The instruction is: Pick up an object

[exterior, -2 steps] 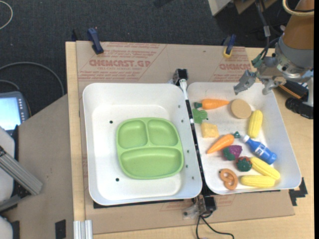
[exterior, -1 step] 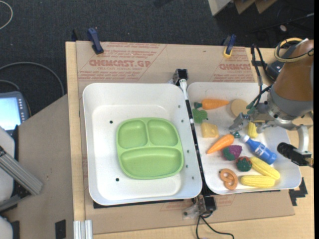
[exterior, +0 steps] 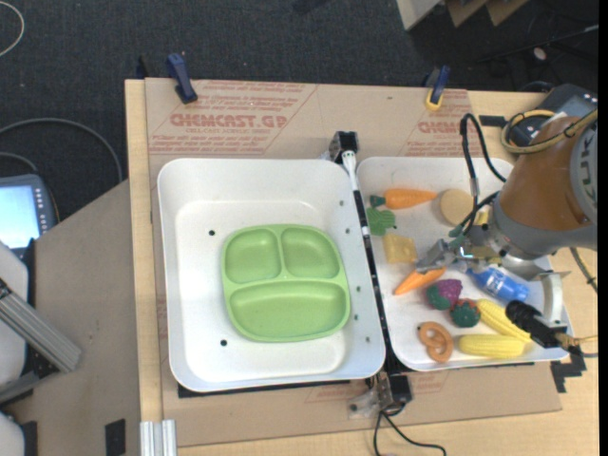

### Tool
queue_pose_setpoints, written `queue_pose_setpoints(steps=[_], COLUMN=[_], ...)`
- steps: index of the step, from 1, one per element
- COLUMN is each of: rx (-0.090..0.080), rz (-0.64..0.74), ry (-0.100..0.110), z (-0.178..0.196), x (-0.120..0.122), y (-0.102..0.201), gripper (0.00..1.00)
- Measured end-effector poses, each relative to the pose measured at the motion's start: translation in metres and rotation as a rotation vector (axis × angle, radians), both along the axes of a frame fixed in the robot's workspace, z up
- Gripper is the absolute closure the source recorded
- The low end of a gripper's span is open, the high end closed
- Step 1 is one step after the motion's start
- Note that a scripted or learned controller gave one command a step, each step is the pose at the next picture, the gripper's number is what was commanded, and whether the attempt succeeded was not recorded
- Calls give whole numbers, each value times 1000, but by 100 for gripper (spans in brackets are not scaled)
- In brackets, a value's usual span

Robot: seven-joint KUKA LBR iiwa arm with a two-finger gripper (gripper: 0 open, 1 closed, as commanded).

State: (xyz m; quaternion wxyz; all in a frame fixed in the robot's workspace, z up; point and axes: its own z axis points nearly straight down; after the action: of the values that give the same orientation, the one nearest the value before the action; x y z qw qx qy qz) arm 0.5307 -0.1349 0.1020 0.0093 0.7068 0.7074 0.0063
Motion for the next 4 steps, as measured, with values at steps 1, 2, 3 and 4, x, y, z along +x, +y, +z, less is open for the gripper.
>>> queue_pose_setpoints(steps=[1,2,3,4], rx=[1,1,2,2], rz=[-1,-1,-1,1], ry=[3,16,16,17], z=[8,44,93,118], x=[-1,3,1,-2], y=[1,-7,-14,-8], gripper=[100,100,100,100])
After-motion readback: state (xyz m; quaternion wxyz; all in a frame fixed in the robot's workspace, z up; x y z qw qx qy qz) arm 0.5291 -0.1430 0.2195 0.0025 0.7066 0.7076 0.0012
